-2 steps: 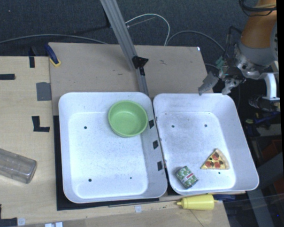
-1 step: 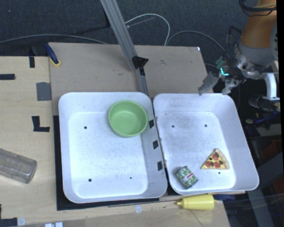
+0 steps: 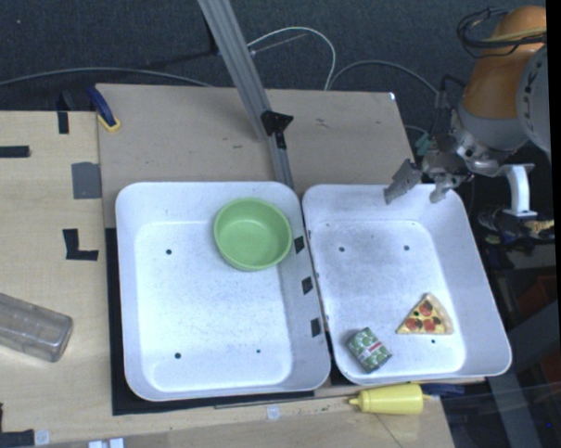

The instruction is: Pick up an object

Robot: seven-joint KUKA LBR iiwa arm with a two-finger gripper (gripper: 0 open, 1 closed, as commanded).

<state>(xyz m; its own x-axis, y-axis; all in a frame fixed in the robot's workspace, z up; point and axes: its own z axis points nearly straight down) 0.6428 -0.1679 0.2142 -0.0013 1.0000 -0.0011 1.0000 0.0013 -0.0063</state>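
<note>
Above the right bin's (image 3: 447, 211) far rim, the end effector (image 3: 416, 186) was seen spread apart, grasping nothing. Candidate objects, a pizza slice (image 3: 426, 316) and green packet (image 3: 369, 348), lay well apart from it at the near end.

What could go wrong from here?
1. The end effector sits over the right bin's far rim, away from the pizza slice and green packet at the near end; a straight descent would likely hit rim or bare floor.
2. The slice lies flat, so the fingers may slide over it.
3. The packet lies close to the near wall, leaving little finger room.
</note>
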